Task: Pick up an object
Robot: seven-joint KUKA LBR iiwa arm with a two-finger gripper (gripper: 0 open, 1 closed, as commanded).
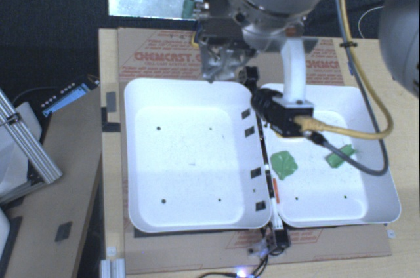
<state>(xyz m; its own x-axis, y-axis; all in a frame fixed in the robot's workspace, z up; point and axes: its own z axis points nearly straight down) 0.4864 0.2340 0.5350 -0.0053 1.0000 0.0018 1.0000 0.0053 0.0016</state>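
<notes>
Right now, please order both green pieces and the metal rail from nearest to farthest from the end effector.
From the end effector:
1. larger green piece, beside the divider
2. smaller green piece, further right
3. metal rail, far left

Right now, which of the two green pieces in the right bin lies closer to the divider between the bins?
The larger, rounder green piece, near the right bin's left edge. The smaller green scrap lies farther right, beside the grey cable.
</notes>
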